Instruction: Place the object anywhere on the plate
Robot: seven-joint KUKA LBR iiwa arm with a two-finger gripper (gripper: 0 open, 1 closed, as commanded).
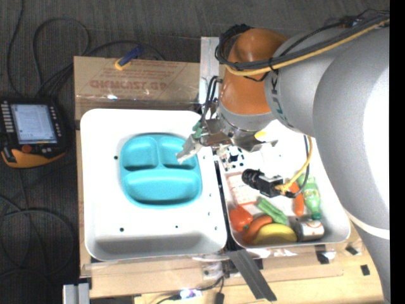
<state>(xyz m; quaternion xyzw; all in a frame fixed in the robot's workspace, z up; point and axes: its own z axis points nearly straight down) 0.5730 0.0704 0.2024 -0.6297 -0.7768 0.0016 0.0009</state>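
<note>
Blue plate point(159, 173) — in left bin point(101, 189)

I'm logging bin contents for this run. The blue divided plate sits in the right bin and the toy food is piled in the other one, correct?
Not quite. The camera view shows the blue divided plate in the left bin, not the right. The toy food, including a banana and a carrot, is piled in the right bin.
</note>
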